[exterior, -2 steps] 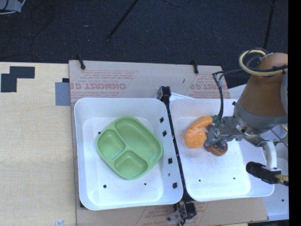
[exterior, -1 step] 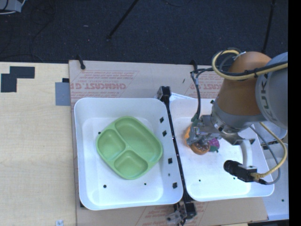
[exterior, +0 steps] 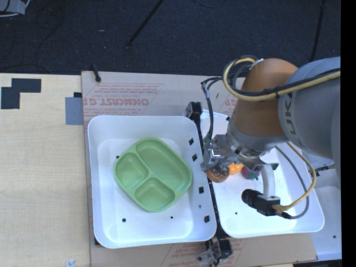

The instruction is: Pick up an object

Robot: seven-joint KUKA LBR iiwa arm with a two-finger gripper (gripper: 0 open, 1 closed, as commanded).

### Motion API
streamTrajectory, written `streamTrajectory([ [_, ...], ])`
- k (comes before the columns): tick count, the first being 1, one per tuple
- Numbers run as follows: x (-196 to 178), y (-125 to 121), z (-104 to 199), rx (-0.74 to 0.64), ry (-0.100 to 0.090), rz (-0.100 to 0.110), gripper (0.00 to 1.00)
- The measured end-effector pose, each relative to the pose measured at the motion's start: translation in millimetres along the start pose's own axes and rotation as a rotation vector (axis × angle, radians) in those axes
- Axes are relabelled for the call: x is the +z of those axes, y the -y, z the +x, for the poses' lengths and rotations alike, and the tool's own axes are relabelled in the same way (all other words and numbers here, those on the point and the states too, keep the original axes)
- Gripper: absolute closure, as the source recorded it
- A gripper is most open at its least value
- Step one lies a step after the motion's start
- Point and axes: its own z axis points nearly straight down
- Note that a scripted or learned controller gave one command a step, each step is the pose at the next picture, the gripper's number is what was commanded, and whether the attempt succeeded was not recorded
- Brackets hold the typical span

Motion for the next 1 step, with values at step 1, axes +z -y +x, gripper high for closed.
streamTrajectory([
  [1,7.3,-6.7,60.7,0.001,0.001,0.001,1.0],
])
